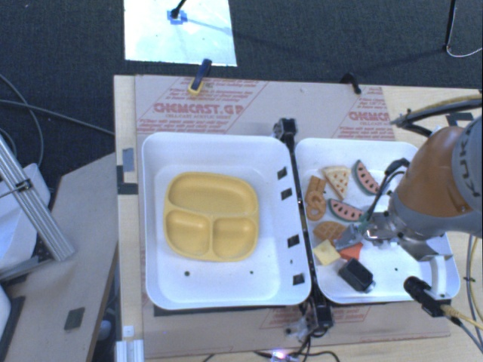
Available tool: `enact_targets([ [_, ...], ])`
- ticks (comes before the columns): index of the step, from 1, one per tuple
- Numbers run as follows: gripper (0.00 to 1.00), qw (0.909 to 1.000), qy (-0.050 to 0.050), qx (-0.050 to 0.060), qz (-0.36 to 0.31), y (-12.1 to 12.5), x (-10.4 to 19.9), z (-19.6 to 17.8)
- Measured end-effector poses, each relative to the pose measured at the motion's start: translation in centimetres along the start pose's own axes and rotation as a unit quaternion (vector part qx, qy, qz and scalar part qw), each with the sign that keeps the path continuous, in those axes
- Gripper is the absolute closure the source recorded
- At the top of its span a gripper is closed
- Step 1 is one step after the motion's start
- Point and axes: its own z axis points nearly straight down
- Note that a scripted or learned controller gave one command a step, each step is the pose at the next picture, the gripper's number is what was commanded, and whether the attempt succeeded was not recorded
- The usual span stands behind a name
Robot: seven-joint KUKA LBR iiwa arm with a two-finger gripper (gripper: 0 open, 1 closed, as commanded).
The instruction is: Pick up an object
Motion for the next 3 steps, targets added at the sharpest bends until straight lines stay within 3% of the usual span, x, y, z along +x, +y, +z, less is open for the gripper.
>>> enact_targets([
  [1,0.0,1.0,0.001,-0.005,-0.007,0.3,3.8,-6.0],
  [3,0.0,1.0,0.002,-0.003,-0.007,0.2,8.1,-5.7],
])
